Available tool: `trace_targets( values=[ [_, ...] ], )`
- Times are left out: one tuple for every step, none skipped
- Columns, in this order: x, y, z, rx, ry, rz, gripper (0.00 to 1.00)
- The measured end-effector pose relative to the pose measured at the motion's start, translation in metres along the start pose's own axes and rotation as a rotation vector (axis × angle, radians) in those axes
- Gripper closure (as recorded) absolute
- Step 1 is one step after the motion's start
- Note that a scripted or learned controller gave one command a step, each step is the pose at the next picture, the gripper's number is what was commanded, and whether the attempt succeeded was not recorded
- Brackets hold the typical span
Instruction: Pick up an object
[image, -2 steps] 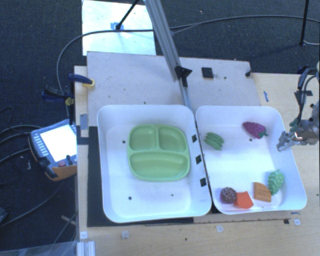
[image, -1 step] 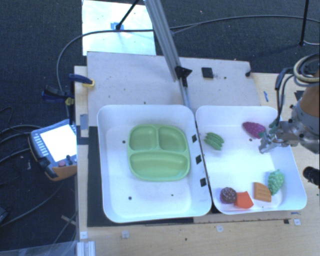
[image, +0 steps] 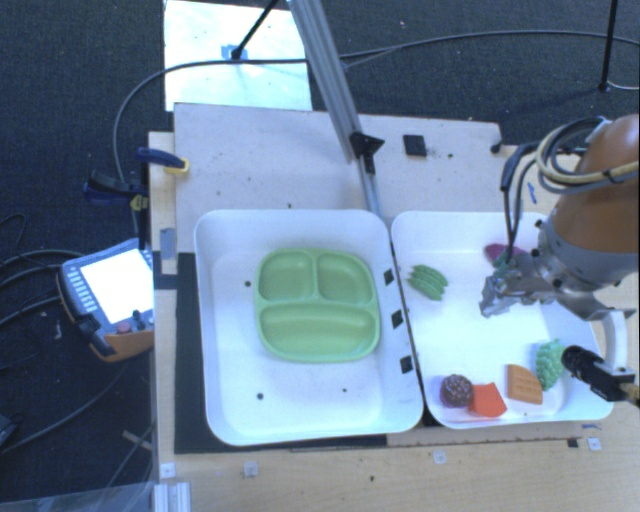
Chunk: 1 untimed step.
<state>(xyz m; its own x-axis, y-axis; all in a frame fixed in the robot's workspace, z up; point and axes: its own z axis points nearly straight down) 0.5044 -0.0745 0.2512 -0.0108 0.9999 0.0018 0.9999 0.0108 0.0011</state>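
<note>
The right bin (image: 470, 330) holds several small toy foods. A green pea pod (image: 428, 281) lies near its left wall. A dark red piece (image: 496, 252) sits at the back, partly hidden behind my gripper (image: 497, 298). Along the front edge lie a maroon round piece (image: 457, 389), a red-orange block (image: 488, 400), an orange wedge (image: 523, 384) and a green bunch (image: 549, 362). My gripper hangs over the middle right of this bin, just in front of the dark red piece and to the right of the pea pod. I see nothing in its grasp.
The left bin (image: 230, 380) carries a green divided plate (image: 318, 304). The grey arm with its orange band (image: 610, 160) and cables comes in from the right over the right bin's far corner. A metal pole (image: 335, 85) slants across the back board.
</note>
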Motion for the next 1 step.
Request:
trace_targets(
  values=[
    [0.0452, 0.0071, 0.0087, 0.000, 0.000, 0.001, 1.00]
  ],
)
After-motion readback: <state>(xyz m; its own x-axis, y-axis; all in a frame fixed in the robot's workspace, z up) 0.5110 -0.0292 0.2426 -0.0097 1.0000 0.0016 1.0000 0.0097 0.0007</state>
